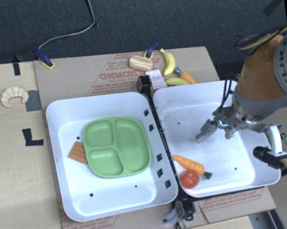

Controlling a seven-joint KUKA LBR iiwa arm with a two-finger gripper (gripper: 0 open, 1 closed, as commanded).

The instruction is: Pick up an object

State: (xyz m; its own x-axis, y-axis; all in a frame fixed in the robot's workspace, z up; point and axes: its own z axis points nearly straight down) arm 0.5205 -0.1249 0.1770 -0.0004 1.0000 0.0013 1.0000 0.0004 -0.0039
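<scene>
Two white bins sit side by side on the cardboard-covered bench. Near the right bin's (217,186) front edge lie a carrot (187,163) and a tomato (189,179), touching; the gripper (217,130) hovers just beyond them, fingers spread wide, holding nothing. A green divided plate (117,145) lies in the left bin (66,164).

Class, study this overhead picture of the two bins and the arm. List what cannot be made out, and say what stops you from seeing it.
1. The brown piece in the left bin: the green plate covers most of it, so its kind is unclear.
2. The gripper, camera view: blurred and small; its finger state cannot be read.
3. The arm: cut off by the right edge.
4. The small packet behind the bins: print too small to read.
</scene>
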